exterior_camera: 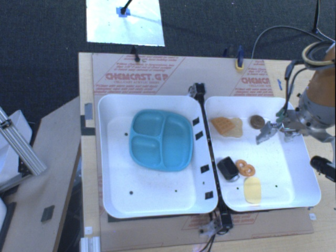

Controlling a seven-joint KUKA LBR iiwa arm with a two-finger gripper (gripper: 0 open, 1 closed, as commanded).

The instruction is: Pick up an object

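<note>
- "CHEMCAST" printed red on board (137, 76) behind bins, repeated right; rest unreadable
- Gripper (264, 134) over right bin (299, 161), near brown disc (257, 122); finger state unclear
- Toast (227, 126), black block (228, 168), pretzel (244, 167), yellow piece (252, 190) in right bin; blue plate (160, 139) in left bin (115, 193)

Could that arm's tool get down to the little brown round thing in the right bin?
Probably yes. The tool hangs just beside the brown round thing, which lies alone on the right bin floor with nothing over it.

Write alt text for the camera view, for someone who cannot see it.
A robot arm reaches from the right over the right white bin, which holds a waffle, a brown disc, a black block, a pretzel and a yellow piece. The left bin holds a blue divided plate.
</note>
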